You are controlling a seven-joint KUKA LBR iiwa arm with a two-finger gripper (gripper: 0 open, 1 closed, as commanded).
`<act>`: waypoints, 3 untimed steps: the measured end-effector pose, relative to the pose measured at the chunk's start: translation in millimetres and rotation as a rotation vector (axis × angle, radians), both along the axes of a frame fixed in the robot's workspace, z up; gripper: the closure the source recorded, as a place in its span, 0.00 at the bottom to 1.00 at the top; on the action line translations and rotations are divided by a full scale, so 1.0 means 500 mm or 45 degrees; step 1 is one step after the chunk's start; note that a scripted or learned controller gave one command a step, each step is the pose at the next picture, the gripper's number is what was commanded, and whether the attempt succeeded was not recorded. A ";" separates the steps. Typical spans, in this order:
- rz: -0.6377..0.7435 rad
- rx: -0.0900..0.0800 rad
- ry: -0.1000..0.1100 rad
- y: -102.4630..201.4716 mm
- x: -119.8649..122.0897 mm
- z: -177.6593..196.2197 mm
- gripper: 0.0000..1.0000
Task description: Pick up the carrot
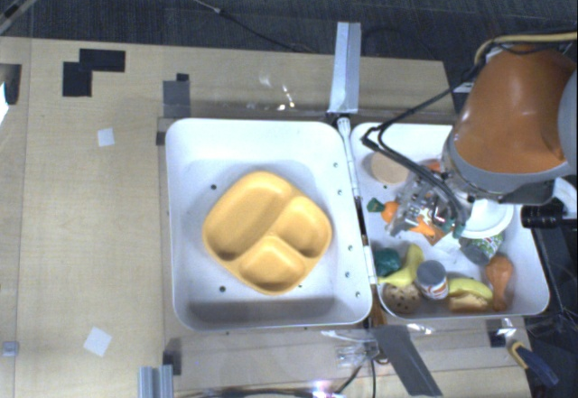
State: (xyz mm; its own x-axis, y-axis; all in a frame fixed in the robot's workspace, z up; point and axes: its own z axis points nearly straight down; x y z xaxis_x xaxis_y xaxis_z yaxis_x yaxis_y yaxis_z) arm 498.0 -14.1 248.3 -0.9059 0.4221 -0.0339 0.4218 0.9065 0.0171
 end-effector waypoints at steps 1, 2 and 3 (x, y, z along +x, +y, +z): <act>0.005 -0.001 0.046 0.016 -0.021 -0.131 1.00; 0.012 0.000 0.029 0.017 -0.014 -0.104 1.00; 0.019 0.000 0.019 0.019 -0.009 -0.081 1.00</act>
